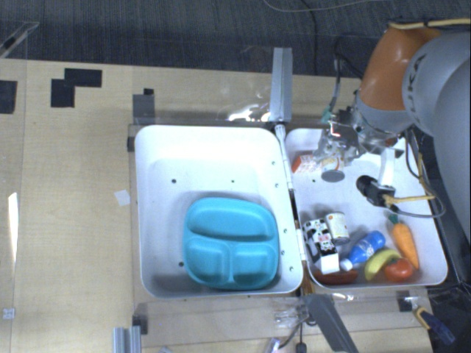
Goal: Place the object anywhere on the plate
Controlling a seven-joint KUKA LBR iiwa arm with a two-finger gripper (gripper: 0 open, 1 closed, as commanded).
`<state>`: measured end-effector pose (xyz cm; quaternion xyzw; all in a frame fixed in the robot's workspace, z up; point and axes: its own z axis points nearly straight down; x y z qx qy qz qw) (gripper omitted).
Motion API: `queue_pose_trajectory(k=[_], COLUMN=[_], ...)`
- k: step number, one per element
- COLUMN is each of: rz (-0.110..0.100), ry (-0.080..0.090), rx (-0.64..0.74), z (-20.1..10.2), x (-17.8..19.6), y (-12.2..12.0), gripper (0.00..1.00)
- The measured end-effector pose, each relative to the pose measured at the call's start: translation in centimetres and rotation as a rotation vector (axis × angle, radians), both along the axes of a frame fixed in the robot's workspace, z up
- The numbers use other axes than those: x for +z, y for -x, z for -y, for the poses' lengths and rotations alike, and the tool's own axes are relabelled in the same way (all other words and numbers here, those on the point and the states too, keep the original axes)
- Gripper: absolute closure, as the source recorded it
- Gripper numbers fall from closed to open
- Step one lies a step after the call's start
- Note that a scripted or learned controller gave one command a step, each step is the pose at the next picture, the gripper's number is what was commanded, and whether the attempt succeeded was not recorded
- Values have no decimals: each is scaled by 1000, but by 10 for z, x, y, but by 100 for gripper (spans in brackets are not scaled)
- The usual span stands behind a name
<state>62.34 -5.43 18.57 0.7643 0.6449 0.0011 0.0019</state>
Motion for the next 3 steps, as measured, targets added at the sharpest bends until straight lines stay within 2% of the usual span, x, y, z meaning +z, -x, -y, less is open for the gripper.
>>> queue_pose_trajectory(k=[1,2,3], rz=[-1,-3,-3], ry=[-2,-2,-2], rx=[72,181,180], z=[-63,-134,-133], x=[7,-2,-2], y=[51,114,114], gripper=[100,100,0])
